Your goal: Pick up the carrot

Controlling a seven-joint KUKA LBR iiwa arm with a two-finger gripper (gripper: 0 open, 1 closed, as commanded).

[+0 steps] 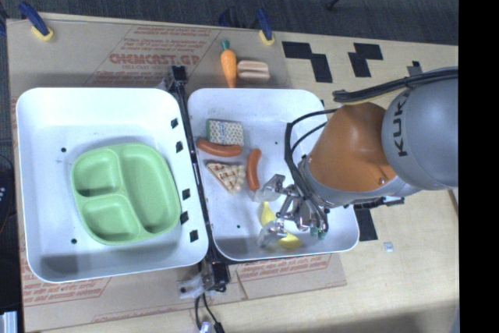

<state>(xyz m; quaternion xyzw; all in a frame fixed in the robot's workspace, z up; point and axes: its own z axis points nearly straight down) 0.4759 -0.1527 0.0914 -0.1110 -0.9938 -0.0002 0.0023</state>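
The carrot [228, 66], orange with a green top, lies on the cardboard just behind the right bin [312, 107], outside both bins. My gripper [277, 214] is low in the front part of the right bin, far from the carrot. It hangs over a yellow toy food piece [285, 240] near the bin's front wall. The grey and orange wrist hides part of the gripper.
A tan bun [253, 71] lies right beside the carrot. The right bin holds a sandwich block [224, 132], two sausages [253, 168], and a pizza slice [226, 177]. In the left bin [39, 168] sits a green divided plate [123, 191]. Blue clamps [266, 31] grip the bench's far edge.
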